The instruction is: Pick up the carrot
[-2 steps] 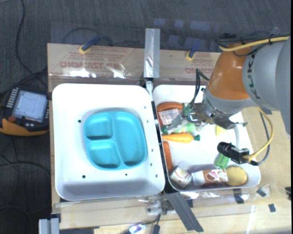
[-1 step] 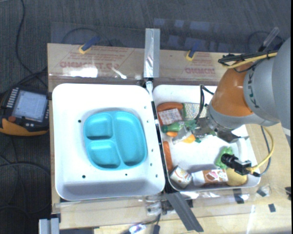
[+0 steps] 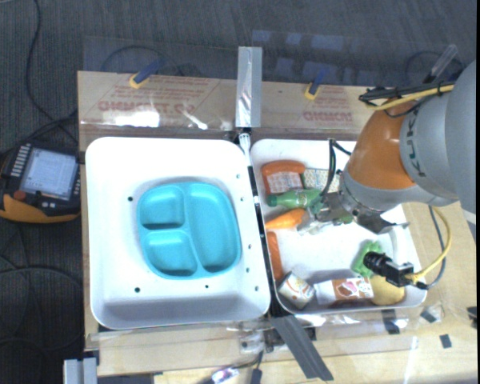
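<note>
The carrot (image 3: 285, 221) is a short orange piece lying near the left wall of the right bin (image 3: 336, 242). A green piece (image 3: 292, 199) lies just above it; I cannot tell whether the two are joined. My gripper (image 3: 323, 216) hangs low in that bin, just right of the carrot and very close to its end. The arm's grey and orange wrist (image 3: 388, 162) covers the bin's upper right part. Nothing is visibly held.
The right bin also holds an orange-labelled packet (image 3: 283, 174) at the top, an orange item (image 3: 274, 251) by the left wall, a green object (image 3: 366, 256), and a bottle (image 3: 340, 289) lying along the front. A blue divided tray (image 3: 188, 226) sits in the left bin (image 3: 112, 238).
</note>
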Robot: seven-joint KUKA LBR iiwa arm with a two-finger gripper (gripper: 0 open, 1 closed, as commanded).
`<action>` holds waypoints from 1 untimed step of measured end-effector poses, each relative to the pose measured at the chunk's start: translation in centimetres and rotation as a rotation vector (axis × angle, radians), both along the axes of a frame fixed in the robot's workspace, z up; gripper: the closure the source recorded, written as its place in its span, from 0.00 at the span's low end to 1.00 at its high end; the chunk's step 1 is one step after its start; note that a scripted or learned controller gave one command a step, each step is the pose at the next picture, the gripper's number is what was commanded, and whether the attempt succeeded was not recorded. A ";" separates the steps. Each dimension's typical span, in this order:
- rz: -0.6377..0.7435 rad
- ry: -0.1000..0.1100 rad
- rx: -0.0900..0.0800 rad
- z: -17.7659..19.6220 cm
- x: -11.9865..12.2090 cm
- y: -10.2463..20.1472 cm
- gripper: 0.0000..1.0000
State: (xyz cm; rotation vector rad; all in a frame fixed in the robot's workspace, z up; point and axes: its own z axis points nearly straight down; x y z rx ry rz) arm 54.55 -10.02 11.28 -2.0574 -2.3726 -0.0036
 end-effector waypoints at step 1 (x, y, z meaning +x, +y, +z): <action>0.000 0.000 0.000 0.0 0.0 0.0 0.00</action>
